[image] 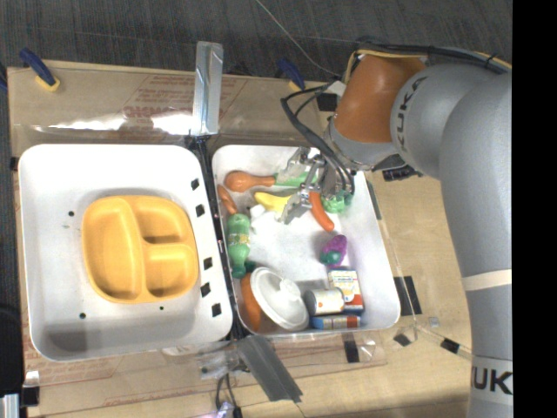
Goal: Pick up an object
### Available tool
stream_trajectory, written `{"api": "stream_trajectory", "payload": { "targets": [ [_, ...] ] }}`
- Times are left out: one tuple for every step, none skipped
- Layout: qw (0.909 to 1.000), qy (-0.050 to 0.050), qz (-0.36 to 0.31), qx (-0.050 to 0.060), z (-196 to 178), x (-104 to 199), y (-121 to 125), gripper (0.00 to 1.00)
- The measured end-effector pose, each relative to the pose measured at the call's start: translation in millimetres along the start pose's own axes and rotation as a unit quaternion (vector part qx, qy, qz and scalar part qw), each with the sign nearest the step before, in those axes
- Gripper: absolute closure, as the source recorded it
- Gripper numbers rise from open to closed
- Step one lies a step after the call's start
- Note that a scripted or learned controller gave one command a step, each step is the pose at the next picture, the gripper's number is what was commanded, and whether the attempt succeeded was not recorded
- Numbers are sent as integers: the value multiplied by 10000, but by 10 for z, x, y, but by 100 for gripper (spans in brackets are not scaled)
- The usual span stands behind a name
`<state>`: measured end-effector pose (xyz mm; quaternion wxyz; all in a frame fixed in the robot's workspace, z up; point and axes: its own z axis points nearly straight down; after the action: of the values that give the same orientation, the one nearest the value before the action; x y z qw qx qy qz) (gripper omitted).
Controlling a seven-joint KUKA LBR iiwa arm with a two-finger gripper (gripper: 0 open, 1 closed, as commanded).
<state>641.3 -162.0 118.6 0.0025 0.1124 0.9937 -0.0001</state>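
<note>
My gripper hangs low over the far end of the right bin, reaching in from the right under the orange wrist band. Directly beneath and around it lie a yellow banana, a green toy piece and an orange carrot. A green ring-like object sits just to its right. The metal of the gripper hides part of these items, and nothing is plainly seen held in it.
The right bin also holds an orange gourd, a green bottle, a purple-green toy, an orange bowl with a white lid, a small box and a can. The left bin holds a yellow divided tray.
</note>
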Motion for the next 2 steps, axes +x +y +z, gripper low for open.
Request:
{"api": "stream_trajectory", "payload": {
  "targets": [
    [9999, 18, 159, 0, 255, 542, -618, 0],
    [9983, 36, 576, 0, 266, 656, -348, 0]
  ]
}}
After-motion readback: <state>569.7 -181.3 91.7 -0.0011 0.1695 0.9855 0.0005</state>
